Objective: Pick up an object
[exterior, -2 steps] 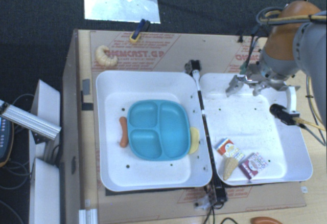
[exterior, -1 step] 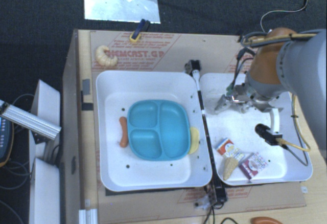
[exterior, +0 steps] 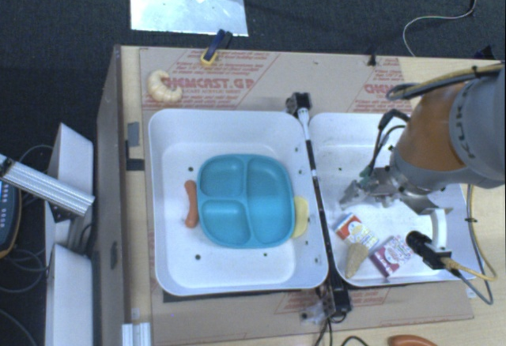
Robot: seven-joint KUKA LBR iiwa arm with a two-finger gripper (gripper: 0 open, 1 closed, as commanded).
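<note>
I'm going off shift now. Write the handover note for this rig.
Gripper: low over the right bin, no object visible in it.
Right bin: small carton, cone and purple packet lie beside the gripper, toward the near wall.
Left bin: blue plate, sausage to its left, yellow piece at its right edge.
Done: nothing lifted yet.
Left: grasp and raise one object.

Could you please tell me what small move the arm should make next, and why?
Probably shift the gripper a little toward the view's bottom edge, over the red and white packet. The gripper is above bare floor of the right-hand bin, and that packet is the nearest thing, with the cone just beyond.
</note>
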